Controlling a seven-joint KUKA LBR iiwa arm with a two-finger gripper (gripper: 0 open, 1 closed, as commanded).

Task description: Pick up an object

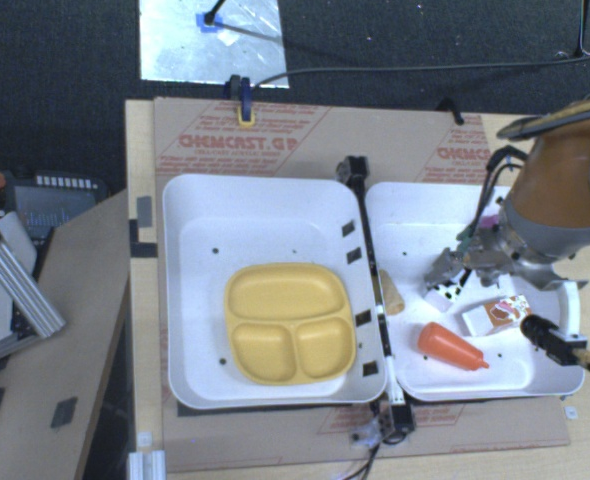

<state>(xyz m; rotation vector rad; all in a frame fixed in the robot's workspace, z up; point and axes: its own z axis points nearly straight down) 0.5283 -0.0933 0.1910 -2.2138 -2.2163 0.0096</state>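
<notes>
The two white bins are sitting side by side on the bench, the left bin (pixel 190 218) holding a yellow divided plate (pixel 289 320) that is lying flat toward its six o'clock side. The right bin (pixel 415 213) is carrying the small things, and the arm (pixel 565 183) is reaching in from three o'clock, its grey and orange body covering that bin's three o'clock half.

The gripper (pixel 453 280) is hanging low over the middle of the right bin, just above a small black-and-white spotted object (pixel 451 289) that is peeking out under it. I cannot tell how the gripper is set, and nothing is visibly being held.

At five o'clock from the gripper an orange carrot-shaped toy (pixel 453 346) is lying on its side, tip pointing toward four o'clock. A small white and orange box (pixel 495 315) is resting just beside it at one o'clock. A tan piece (pixel 390 295) is leaning at the bin's nine o'clock wall.

The spotted object is looking like the target. To do this well, the gripper should be centring over it, descending straight to the bin floor and closing fully before lifting, while staying apart from the box.
</notes>
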